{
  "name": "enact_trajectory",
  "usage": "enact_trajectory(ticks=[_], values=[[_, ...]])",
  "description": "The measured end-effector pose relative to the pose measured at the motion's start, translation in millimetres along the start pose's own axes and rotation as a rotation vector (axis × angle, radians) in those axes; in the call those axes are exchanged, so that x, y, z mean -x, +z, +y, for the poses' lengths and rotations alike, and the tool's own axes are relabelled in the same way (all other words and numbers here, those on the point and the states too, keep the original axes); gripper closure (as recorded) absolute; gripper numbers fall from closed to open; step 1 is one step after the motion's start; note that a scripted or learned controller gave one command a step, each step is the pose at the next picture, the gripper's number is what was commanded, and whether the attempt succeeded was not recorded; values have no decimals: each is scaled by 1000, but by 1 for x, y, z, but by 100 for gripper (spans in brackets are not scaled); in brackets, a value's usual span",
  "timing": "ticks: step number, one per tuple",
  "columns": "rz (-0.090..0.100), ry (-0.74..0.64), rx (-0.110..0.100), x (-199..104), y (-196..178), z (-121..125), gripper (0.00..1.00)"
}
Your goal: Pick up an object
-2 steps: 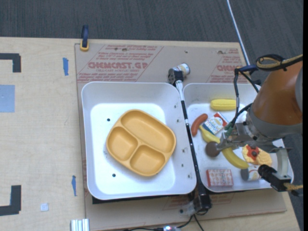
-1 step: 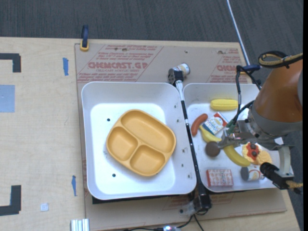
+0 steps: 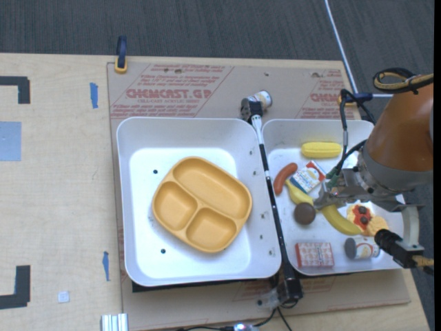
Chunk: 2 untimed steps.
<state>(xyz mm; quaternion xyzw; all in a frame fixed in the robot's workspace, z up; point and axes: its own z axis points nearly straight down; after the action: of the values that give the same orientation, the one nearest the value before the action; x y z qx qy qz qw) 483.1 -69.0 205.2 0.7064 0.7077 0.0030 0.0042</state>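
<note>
My gripper (image 3: 328, 196) hangs low over the middle of the right bin (image 3: 275, 133), between a small white carton (image 3: 307, 179) and a yellow banana (image 3: 340, 221). A brown ball (image 3: 304, 214) lies just to its left, touching a second, smaller banana (image 3: 297, 193). A red sausage (image 3: 284, 177) lies near the bin's left wall and a yellow corn cob (image 3: 321, 149) at the back. Nothing is seen held by the gripper. The arm's orange band (image 3: 406, 133) covers the bin's right side.
A red and yellow toy (image 3: 362, 216), a small grey can (image 3: 360, 249) and a red packet (image 3: 315, 254) lie along the right bin's front. The left bin (image 3: 131, 143) holds a yellow divided plate (image 3: 201, 203). A clamp (image 3: 253, 106) sits behind the bins.
</note>
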Motion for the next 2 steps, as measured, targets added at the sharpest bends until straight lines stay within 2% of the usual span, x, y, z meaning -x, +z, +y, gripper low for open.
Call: enact_trajectory(ticks=[2], values=[[-2, -3, 9, 0, -21, 3, 100]])
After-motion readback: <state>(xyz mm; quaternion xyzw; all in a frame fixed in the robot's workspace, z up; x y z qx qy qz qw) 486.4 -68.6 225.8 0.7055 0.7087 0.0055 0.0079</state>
